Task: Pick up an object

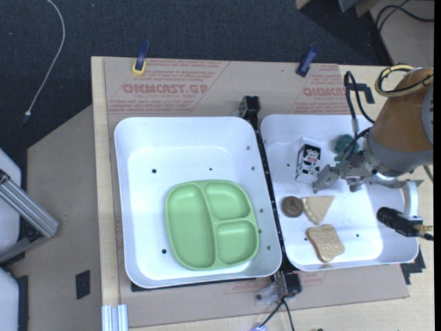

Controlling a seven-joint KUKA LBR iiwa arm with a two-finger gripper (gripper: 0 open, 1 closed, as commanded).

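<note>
Nearest the camera, along the bench's front edge, black clips and cables [284,289] sit where the two white bins meet. Just behind them, in the right bin [393,254], a toast-shaped tan piece [325,243] lies close to the front wall, with a pale wedge [318,207] and a small brown disc [292,206] just beyond it, the disc near the inner wall. A small black-and-white figure [309,160] lies further back, apart from these. Open white floor remains toward the bin's front right corner.

Over the bin's right half hangs the arm [403,126], and its hand [337,176] reaches low between the figure and the wedge; whether the hand is spread or closed I cannot tell, and nothing is seen held in it. A teal object [343,143] beside the wrist is partly hidden and hard to identify.

Across the divider, the left bin [138,157] carries a green divided plate [210,223] toward its front, with bare floor behind.

Both bins rest on a printed cardboard-covered tabletop [179,85], clamped at the back by blue clips [141,58]; dark carpet [172,12] surrounds it.
</note>
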